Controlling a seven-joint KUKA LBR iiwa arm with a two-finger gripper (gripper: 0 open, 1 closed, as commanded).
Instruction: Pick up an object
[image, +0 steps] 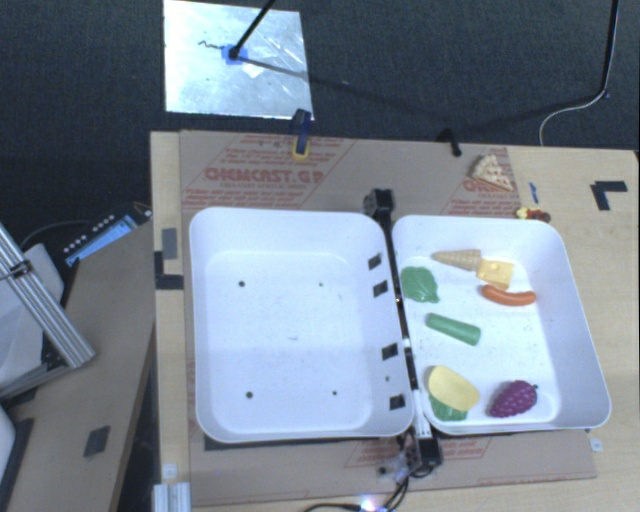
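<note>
**Toy food in right bin, none picked up**

Near edge: table (300, 480) with cables at the front between the bins. Right bin (575, 340) holds all the toys. Nearest: purple grapes (513, 398) at front right, and a yellow piece (453, 386) lying on a green piece (449, 410) at front left, the two touching. Mid bin: green cylinder (453, 328), lying tilted, apart from the others. Further back: green leafy piece (420, 285) close to the left wall, red sausage (508, 295) to the right. Farthest in the bin: cone (457, 259) touching a yellow block (496, 271). Left bin (290, 320) sits beside it; black clips (381, 289) run along the shared edge. Behind the bins on the table: pizza slice (492, 171) at far right, small red-yellow bit (531, 213) just beside the right bin's back rim, yellow-blue clamp (300, 135) at the far edge. Beyond that: shiny sheet (235, 60) on dark floor. Gripper state: cannot tell, not in frame.
</note>
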